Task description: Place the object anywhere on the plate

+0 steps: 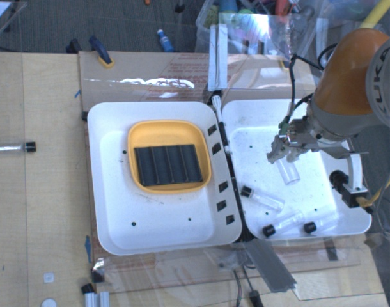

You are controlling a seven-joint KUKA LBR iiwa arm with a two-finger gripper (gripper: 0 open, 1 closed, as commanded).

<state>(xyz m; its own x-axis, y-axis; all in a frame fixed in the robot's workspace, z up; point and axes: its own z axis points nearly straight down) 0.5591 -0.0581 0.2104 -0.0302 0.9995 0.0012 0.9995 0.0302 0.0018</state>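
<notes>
While the gripper hangs over the right-hand white bin, a short clear plastic tube sits right at its fingertips, tilted. The fingers appear to close around the tube's upper end, though the transparent plastic makes the contact hard to confirm; the tube's lower end seems to be at or just above the bin floor.

The yellow plate, with a dark ribbed insert on it, lies in the left bin, well away to the gripper's left across the divider between the bins.

Below the gripper, nearer the camera, lie more clear tubes with black caps: one capped tube just below and to its left, and others further down by the bin's front edge.

The tube looks light, stiff and smooth, so it is likely to be slippery and to pivot or slide out if pinched near the tip. A hold around the middle of the barrel, squarely across its width, would likely be steadier. Thin plastic may crack under a hard squeeze, so modest force seems wise.
</notes>
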